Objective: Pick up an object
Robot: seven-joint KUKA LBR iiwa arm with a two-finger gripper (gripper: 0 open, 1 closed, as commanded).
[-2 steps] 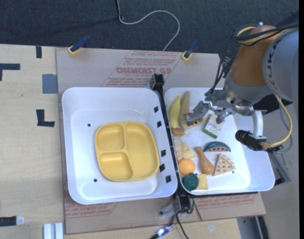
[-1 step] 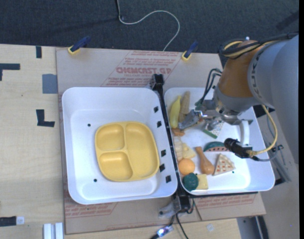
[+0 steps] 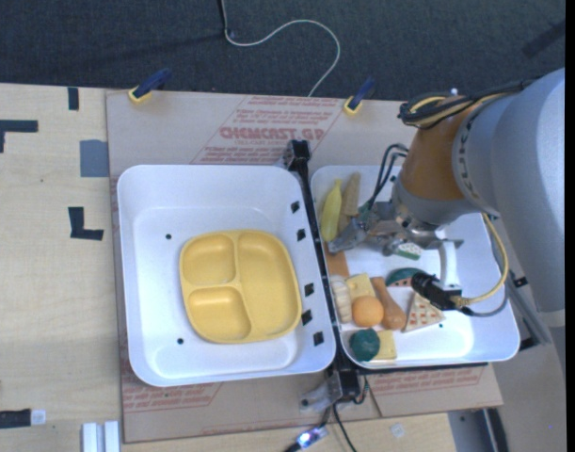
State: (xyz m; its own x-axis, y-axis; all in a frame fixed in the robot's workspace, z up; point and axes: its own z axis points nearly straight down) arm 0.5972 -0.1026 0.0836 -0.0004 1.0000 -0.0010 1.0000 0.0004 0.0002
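Where toys crowd the right bin point(image 3: 494, 345), the gripper point(image 3: 367, 234) hovers.

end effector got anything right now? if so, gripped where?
Cannot be told. The end effector sits low over the right bin, near the banana, but the wrist hides its tips, so no object visibly sits in it.

A light wooden bench point(image 3: 42, 281) is seen, marked with black tape pieces point(image 3: 80, 222). A brown cardboard sheet point(image 3: 259, 130) with red print is laid flat on it, clamped at its far edge by two blue-and-yellow clips point(image 3: 150, 85). Two shallow white bins are set side by side on the cardboard sheet: the left bin point(image 3: 141, 252) toward its left part, the right bin point(image 3: 489, 332) toward its right part, their inner walls touching. Beyond the cardboard sheet a dark carpet point(image 3: 99, 26) is seen, crossed by a white cable point(image 3: 287, 31).
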